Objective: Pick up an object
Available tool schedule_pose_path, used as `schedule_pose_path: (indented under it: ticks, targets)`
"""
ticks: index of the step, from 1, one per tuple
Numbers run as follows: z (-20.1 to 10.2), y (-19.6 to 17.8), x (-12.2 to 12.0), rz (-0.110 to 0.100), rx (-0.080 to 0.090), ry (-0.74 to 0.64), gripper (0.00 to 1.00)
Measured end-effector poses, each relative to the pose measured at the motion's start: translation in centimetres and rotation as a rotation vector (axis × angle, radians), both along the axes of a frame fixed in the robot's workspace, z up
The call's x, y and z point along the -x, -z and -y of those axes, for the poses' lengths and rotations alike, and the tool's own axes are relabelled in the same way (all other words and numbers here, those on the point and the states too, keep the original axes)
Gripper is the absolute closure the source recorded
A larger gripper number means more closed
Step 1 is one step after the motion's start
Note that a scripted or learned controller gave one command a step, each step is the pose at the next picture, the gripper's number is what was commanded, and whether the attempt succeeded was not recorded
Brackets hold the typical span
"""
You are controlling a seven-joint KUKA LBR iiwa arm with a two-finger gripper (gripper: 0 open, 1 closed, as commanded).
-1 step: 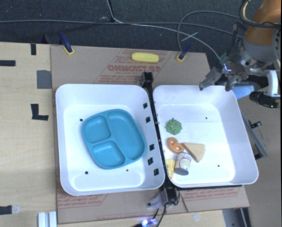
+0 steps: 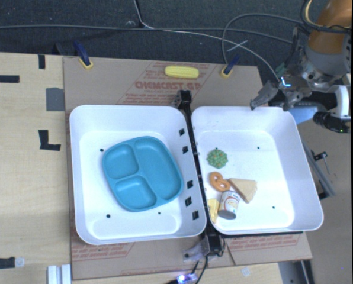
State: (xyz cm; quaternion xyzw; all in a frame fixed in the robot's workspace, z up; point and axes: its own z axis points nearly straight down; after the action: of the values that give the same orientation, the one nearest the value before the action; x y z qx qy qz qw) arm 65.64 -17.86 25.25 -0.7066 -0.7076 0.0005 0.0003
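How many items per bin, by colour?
Left bin, blue: 1, divided plate
Right bin, green: 1, bumpy ball
Orange: 1, pretzel-shaped ring
Tan: 1, wedge
Yellow: 1, piece at the divider
Multicoloured: 1, small can
Total: 6

We are hanging our gripper (image 2: 270,100) at the view's upper right, fingers spread apart, orange-banded wrist above.

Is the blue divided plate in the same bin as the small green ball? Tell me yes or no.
No: the blue divided plate lies in the left bin, while the green ball sits in the right bin.
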Motion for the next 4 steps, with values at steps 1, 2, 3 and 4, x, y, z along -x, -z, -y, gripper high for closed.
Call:
schedule_pose_path:
  ticks: [1,2,3,4]
  targets:
    - [0.4,4.5,0.3,-0.004,0.001,0.001,0.0]
    - [0.8,10.8,0.1,-0.005,0.0,0.0,0.0]
    - [0.6,16.3,0.3,-0.006,0.0,-0.001,0.0]
    - [0.6,14.9,0.1,0.001,0.002,-0.002,1.0]
